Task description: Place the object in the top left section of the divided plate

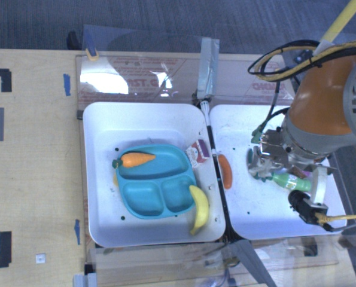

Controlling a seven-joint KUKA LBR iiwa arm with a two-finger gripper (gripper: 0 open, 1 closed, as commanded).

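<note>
A blue divided plate lies in the left bin. An orange carrot with a green top rests in the plate's long upper section. A yellow banana leans on the plate's lower right rim. My gripper hangs low over the right bin, near its middle. A green bottle-like object lies just below and right of the gripper, partly hidden under the wrist. Whether the gripper touches it is unclear.
A small white and red packet sits by the plate's upper right corner. An orange-red sausage-shaped item lies along the right bin's left wall. Cables loop above the wrist. A clear panel stands behind the bins.
</note>
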